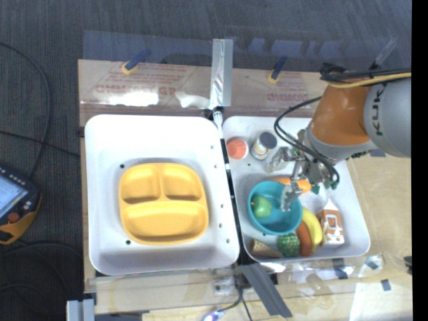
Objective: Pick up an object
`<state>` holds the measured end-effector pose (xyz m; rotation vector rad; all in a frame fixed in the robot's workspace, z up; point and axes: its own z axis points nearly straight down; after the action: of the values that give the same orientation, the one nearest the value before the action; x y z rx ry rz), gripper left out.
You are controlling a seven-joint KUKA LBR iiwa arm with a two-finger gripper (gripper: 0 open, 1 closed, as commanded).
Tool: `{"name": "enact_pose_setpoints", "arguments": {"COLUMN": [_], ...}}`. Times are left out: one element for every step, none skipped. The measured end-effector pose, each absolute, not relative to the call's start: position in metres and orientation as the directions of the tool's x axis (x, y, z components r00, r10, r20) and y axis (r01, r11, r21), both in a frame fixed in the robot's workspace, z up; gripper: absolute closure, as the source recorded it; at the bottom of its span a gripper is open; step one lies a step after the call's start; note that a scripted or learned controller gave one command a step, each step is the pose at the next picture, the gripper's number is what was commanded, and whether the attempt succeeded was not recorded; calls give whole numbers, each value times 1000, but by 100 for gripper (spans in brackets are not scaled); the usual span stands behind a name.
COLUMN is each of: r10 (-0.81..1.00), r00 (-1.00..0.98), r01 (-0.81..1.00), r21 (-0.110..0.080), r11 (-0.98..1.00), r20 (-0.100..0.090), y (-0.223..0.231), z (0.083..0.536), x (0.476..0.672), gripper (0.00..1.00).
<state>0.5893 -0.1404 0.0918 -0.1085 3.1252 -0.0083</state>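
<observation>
A yellow compartmented plastic tray [162, 201] lies in the left bin. In the right bin, the hand [291, 196] hangs over the teal plastic bowl [274, 209]; its grip cannot be told. Approach step; next, descend and close.

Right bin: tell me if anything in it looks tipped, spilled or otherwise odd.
Nothing looks spilled or broken. The right bin is crowded: a blue bowl holding a green fruit, with a banana and small carton packed close beside it. The gripper hangs over the bowl's rim. The yellow tray lies flat in the left bin.
</observation>
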Motion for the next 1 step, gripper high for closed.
{"name": "enact_pose_setpoints", "arguments": {"r10": [-91], "r00": [-996], "r01": [-91], "r21": [-13], "r11": [996], "r20": [-26], "y": [-136], "z": [94], "x": [504], "gripper": [0]}}
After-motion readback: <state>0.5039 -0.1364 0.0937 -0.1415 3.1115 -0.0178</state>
